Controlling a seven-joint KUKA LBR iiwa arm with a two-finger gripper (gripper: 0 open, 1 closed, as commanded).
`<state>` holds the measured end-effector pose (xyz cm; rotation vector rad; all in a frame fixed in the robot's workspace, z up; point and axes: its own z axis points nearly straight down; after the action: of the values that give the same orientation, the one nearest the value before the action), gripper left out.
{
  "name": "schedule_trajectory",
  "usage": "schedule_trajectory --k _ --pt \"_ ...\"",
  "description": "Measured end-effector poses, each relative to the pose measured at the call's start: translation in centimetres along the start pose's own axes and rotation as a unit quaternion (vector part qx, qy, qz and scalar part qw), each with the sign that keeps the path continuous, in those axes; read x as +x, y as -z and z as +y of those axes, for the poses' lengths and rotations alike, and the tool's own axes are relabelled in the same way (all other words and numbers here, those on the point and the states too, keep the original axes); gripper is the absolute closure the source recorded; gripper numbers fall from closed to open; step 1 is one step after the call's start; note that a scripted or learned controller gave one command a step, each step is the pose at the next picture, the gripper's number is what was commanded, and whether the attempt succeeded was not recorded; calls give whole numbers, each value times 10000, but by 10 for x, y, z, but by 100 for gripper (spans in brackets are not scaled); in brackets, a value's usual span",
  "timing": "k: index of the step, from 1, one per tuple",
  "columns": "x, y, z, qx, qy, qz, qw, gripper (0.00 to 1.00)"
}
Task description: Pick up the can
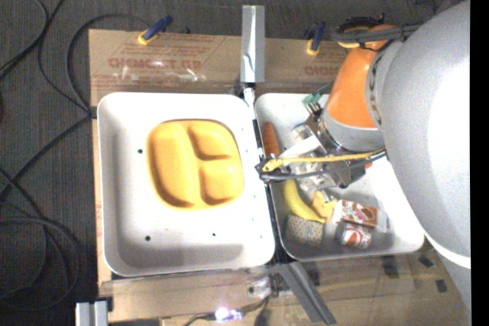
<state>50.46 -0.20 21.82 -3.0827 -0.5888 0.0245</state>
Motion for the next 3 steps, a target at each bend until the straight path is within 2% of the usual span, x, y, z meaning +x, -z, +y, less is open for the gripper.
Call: schedule_trajectory --k 1,2,3 --pt "-12 -36 -26 -22 -689 41 9976 100" --pt "2 28 -63 -20 -834 53 9965 100" --pt "86 99 -19 -20 -749 51 9972 100"
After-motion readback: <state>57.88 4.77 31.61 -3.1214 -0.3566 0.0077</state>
